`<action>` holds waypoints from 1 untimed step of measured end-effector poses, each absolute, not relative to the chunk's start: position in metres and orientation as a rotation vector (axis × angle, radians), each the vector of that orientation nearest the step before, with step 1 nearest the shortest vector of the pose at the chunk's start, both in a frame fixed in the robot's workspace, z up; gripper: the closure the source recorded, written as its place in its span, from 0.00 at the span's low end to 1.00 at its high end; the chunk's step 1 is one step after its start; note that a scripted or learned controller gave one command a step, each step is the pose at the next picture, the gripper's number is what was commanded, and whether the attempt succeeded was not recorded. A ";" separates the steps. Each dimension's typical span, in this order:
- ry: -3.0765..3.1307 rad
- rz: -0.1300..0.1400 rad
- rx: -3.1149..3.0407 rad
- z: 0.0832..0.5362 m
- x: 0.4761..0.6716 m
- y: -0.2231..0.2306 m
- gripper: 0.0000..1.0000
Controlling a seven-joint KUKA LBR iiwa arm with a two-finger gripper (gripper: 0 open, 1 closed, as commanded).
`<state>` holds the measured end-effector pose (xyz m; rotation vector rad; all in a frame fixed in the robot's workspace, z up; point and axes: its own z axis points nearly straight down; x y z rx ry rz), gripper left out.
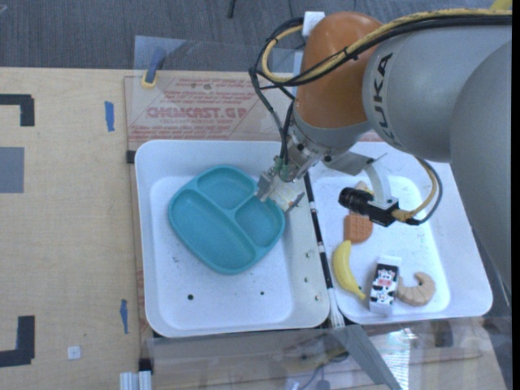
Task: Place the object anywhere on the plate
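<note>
A teal divided plate (223,226) lies in the left bin (219,311), tilted toward the view's lower right. My gripper (278,188) hangs over the plate's upper right rim, close to the wall between the bins. Its tip is small and partly hidden under the orange wrist (337,67), and I cannot make out anything in it. In the right bin (455,242) lie an orange food piece (357,228), a yellow banana (345,270), a small black-and-white carton (383,284) and a tan croissant (418,289).
The big grey arm (447,80) covers the upper right of the view and part of the right bin. A black cable fitting (367,205) juts out just above the orange piece. A wooden bench top (65,218) lies to the left.
</note>
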<state>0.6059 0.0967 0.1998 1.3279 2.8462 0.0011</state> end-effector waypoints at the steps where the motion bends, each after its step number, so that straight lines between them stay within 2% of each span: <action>1: 2.846 0.001 1.328 0.200 0.606 0.097 0.00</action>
